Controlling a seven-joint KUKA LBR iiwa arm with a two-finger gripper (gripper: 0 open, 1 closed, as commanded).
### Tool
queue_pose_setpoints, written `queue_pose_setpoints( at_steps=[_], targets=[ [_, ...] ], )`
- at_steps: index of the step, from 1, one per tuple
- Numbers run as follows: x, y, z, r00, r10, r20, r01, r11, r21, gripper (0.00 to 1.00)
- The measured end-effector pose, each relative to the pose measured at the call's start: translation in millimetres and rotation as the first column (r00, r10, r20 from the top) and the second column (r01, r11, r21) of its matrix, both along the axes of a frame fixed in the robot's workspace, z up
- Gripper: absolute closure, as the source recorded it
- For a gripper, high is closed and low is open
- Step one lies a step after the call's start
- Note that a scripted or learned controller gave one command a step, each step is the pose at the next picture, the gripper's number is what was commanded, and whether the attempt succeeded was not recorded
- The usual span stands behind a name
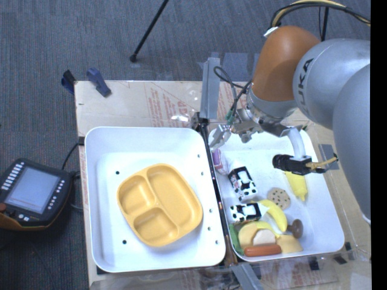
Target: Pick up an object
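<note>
Camera view: my gripper (239,125) hangs over the right bin (320,222) (toys clustered below); finger state I cannot tell.

A dark grey carpet (91,29) covers the floor. A brown bench (145,101) stands on it. A thin black tripod leg (151,23) slants down. A screen pad (30,192) lies left.
</note>
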State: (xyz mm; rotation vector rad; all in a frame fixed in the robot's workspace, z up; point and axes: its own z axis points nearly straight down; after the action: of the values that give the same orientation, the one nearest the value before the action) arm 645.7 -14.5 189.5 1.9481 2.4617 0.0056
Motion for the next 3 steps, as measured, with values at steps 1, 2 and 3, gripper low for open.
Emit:
queue_pose_setpoints(
  at_steps=[1,2,3],
  targets=[
    [-57,-18,-6,0.999,0.038,-0.012,-0.038,0.999,-0.001,0.00],
    [-14,-32,-6,0.998,0.055,-0.011,-0.055,0.999,0.000,0.00],
    [-65,-33,-5,0.999,0.040,-0.012,-0.040,0.999,0.000,0.00]
  ],
)
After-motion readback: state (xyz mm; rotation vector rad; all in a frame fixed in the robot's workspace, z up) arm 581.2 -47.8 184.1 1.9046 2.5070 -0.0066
